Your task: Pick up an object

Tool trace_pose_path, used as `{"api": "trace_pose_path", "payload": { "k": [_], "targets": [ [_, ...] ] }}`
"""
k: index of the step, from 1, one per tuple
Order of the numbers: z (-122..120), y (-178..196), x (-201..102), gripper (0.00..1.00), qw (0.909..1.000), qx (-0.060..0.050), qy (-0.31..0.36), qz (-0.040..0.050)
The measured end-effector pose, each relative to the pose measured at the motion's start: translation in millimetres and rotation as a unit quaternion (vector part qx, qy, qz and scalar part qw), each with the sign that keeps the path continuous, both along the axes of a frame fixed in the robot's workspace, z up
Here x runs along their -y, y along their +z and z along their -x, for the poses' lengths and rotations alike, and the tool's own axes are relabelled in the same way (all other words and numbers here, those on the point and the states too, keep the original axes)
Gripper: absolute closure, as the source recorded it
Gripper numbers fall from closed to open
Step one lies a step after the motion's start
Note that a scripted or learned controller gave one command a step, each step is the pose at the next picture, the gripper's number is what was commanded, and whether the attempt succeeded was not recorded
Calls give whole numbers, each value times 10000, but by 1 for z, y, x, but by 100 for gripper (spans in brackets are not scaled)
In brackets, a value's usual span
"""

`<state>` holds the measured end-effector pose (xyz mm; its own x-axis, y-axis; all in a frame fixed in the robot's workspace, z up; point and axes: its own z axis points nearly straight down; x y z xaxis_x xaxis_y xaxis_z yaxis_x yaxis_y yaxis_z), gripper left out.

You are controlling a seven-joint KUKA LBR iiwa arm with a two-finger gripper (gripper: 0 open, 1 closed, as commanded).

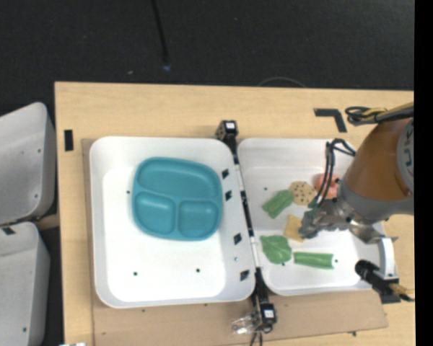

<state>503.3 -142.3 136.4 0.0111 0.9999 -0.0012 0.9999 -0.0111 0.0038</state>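
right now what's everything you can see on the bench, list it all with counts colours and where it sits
shallow white plastic bins: 2, white, side by side on the bench
teal three-compartment plastic plate: 1, teal, lying flat in the left bin
green flat leaf-like pieces: 2, green, right bin, one in the upper middle, one near the lower left
green long pod-shaped piece: 1, green, right bin, near the front wall
tan round speckled cookie-like piece: 1, tan, right bin, upper middle
yellowish tan small chunk: 1, right bin, centre, beside the gripper
pink small item: 1, pink, right bin, partly hidden by the arm
light wooden bench top: 1, light wood, under both bins
arm: 1, grey and orange, over the right bin
gripper: 1, dark, low over the right bin's centre
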Motion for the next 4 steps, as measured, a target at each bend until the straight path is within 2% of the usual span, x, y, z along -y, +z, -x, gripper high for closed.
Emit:
{"api": "trace_pose_path", "payload": {
  "k": [3, 4],
  "targets": [
    [-15, 166, 12, 100, 10000, 13, 74, 5],
    [-15, 162, -43, 100, 10000, -10, 65, -2]
  ]
}}
